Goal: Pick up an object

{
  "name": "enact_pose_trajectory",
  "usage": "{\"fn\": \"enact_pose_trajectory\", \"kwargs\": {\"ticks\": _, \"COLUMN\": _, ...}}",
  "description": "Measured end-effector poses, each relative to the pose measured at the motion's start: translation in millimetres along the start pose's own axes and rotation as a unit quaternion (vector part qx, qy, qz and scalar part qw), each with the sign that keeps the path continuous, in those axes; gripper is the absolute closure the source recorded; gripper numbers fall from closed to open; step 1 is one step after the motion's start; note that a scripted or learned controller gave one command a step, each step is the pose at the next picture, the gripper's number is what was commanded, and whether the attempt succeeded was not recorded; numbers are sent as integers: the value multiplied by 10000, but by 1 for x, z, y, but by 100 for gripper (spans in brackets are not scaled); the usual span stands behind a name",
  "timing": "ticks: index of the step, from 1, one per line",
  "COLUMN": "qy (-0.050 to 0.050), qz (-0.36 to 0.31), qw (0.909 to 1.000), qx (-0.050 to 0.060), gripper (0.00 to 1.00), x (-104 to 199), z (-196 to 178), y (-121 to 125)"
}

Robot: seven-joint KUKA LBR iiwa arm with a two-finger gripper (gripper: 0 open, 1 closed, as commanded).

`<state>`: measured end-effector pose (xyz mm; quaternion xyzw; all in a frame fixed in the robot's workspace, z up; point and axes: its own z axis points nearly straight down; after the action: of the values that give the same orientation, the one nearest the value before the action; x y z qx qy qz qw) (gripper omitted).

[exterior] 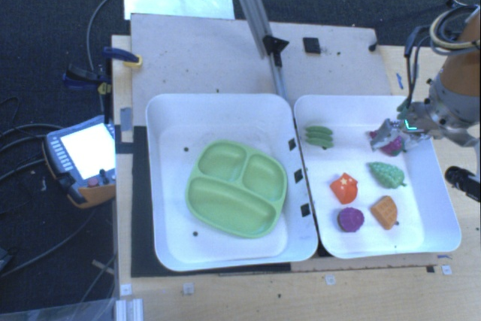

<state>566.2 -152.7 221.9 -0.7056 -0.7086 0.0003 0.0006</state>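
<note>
Jaws [388,137] low over the upper right part of the right bin [443,233] sit on top of a dark purple toy [391,146]; whether they are open or closed on it cannot be told, since the metal tips and the toy blur together. Largest on the table [210,49] are two white bins, the left bin [169,237] holding one green divided plate [238,188]. The arm [458,86] enters from the right, its upper part cut off by the frame edge. Six small toys lie in the right bin: the half-hidden purple one under the jaws, a green pea pod [319,135], a green leafy piece [386,174], a red piece [344,188], an orange piece [384,212] and a round purple piece [350,219].
</note>
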Motion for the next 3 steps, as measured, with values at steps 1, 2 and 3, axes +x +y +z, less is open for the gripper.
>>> {"fn": "enact_pose_trajectory", "kwargs": {"ticks": 1, "qy": -2, "qz": -2, "qw": 10000, "qx": -12, "gripper": 0, "x": 0, "z": -1, "y": 1}}
{"fn": "enact_pose_trajectory", "kwargs": {"ticks": 2, "qy": -1, "qz": 13, "qw": 10000, "qx": -1, "gripper": 0, "x": 6, "z": 51, "y": -7}}
{"fn": "enact_pose_trajectory", "kwargs": {"ticks": 3, "qy": -1, "qz": 14, "qw": 10000, "qx": 1, "gripper": 0, "x": 8, "z": 93, "y": -7}}
